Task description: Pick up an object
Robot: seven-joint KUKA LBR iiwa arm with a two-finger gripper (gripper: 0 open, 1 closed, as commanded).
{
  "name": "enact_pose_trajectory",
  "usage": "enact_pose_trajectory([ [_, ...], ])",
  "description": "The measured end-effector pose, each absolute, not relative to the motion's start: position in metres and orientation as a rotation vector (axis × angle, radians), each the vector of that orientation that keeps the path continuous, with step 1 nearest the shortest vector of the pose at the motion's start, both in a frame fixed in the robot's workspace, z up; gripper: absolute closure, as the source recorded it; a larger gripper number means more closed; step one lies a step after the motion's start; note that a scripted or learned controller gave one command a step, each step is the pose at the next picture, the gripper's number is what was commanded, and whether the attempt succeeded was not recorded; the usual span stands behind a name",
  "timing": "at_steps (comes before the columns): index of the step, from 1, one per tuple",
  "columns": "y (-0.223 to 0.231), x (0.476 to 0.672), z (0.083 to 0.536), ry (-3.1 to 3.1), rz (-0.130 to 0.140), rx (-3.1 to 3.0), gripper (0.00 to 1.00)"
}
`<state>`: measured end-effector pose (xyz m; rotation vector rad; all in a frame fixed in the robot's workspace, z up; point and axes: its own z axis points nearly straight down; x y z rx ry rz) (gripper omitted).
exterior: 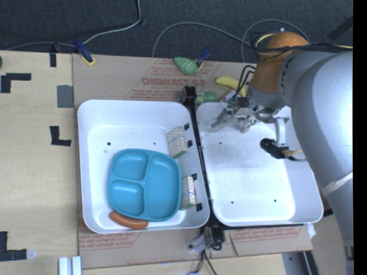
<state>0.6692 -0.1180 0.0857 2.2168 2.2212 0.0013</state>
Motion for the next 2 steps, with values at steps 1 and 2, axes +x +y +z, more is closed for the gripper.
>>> enact_pose_trajectory([
  [1,-0.099,0.655,0.086,2.221,0.0,2.218,0.0],
  [2,-0.108,0.669,0.085,2.222,0.001,2.217,0.0],
])
